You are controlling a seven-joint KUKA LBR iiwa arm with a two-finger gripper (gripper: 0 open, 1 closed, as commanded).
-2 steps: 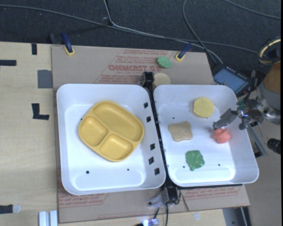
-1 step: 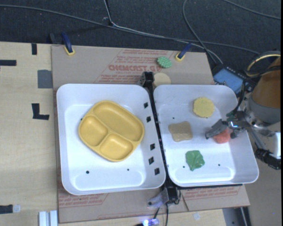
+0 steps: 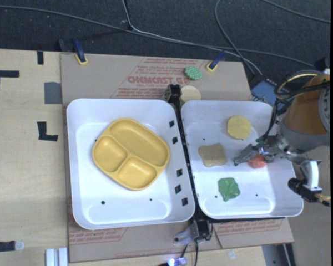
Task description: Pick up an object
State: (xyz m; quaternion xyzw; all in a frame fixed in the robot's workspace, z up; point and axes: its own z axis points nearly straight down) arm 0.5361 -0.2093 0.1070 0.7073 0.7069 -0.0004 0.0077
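Nearby: tan piece [image 3: 212,154], green piece [image 3: 228,189], yellow disc [image 3: 239,127].

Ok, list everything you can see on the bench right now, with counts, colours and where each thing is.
Bins: 2, white, side by side on the bench.
Divided plate: 1, yellow, in the left bin.
Round flat piece: 1, yellow, right bin, far side.
Tan piece: 1, right bin, middle.
Green piece: 1, right bin, near side.
Red object: 1, right bin, at the gripper.
Green dotted item: 1, on cardboard behind the bins.
Gripper: 1, grey, over the right bin.
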